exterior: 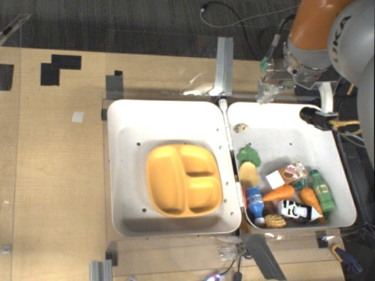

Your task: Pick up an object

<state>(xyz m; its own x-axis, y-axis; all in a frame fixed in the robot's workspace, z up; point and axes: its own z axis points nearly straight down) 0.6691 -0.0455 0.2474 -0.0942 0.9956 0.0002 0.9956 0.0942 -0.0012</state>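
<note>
Step in hand: approach, nothing grasped yet. Arm (pixel 334 22) sits at the top right, and its pincer (pixel 274 84) hangs over the back rim of the right bin (pixel 275 127), above the bin's far left corner. Whether the pincer is apart or together I cannot tell; the tip is blurred against clear plastic there. Nothing visible between its tips, so I read it as carrying nothing.

Candidate objects are all piled in the right bin's near corner, well apart from the pincer:
- green piece (pixel 248 156) with a pale yellow item (pixel 248 172) just below it, along the left wall
- blue bottle (pixel 255 201) below those
- carrot (pixel 279 193), plus a second orange piece (pixel 310 200) to its right
- green bottle (pixel 321 191) at the right of the pile
- black-and-white item (pixel 295 210) and a small packet (pixel 293 171)

Left bin (pixel 117 157) holds a yellow divided tray (pixel 183 179), which looks too broad for a pinch.

Next move, as I judge it: travel toward the near corner, pick one target, descend. The pile is tight and items touch, so the green piece or green bottle at the pile's edges look like the cleanest picks. Wall clearance on the left side is the risk.
</note>
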